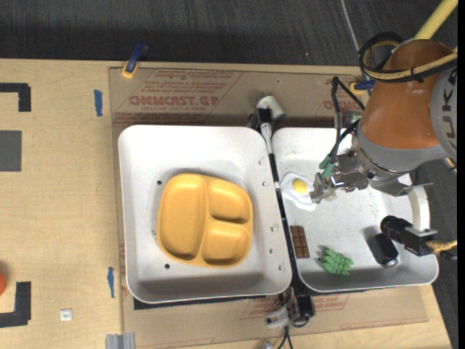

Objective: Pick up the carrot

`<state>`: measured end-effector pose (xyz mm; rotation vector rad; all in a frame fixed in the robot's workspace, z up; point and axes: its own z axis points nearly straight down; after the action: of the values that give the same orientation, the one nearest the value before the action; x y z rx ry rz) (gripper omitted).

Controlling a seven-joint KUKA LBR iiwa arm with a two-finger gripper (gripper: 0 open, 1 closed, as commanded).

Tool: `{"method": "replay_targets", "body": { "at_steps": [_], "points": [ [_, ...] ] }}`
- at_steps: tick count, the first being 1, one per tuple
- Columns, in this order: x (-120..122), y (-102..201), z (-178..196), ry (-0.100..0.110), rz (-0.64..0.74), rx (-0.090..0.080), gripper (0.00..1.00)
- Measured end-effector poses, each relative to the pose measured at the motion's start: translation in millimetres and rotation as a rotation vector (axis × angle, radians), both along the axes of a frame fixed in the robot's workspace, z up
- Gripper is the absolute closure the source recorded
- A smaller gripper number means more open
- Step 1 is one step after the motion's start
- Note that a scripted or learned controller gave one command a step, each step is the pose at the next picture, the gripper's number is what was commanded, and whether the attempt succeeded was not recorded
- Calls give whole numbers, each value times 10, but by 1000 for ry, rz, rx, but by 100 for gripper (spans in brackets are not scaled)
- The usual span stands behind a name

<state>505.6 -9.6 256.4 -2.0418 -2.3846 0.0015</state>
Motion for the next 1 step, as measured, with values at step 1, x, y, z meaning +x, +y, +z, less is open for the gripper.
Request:
{"method": "replay_targets", "body": {
  "at_steps": [1],
  "points": [
    [-266, 270, -573, 1, -270, 0, 100]
  ]
}}
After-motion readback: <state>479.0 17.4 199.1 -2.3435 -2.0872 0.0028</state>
